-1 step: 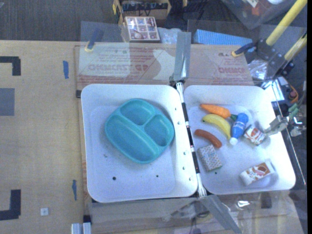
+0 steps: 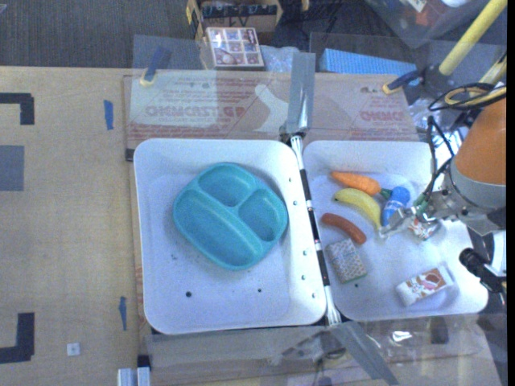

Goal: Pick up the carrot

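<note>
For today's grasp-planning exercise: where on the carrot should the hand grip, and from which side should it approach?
Probably best to grip the carrot at mid-length, across its narrow width, descending from above. It lies flat and elongated in the right bin, with the banana close alongside, so a sideways approach looks crowded.

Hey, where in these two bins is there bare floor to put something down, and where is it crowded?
Left bin: bare floor rings the blue plate, widest along the near edge. Right bin: a free patch lies between the sponge and the carton. It is crowded at the far end, where the carrot, banana, sausage, bottle and end effector cluster.
</note>
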You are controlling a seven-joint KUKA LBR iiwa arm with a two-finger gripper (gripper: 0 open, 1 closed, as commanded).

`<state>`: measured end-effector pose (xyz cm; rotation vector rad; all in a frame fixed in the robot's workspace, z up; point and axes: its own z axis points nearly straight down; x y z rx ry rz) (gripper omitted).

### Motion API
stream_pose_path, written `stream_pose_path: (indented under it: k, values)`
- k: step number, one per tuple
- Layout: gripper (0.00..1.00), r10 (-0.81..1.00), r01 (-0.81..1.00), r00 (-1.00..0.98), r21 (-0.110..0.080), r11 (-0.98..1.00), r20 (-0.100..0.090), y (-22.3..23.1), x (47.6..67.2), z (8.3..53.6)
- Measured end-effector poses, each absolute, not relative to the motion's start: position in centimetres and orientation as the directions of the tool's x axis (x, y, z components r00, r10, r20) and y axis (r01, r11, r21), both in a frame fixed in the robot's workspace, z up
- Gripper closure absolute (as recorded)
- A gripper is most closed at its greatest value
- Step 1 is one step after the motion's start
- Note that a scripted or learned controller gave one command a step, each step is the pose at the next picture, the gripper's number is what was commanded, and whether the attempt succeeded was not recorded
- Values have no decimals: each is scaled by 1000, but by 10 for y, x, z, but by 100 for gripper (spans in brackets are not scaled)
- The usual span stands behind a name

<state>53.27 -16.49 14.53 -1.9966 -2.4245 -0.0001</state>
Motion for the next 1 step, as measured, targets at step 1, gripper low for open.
stream_pose_path:
  k: [1]
  values:
    - [0, 947, 947, -321, 3, 321, -3, -151, 598, 147]
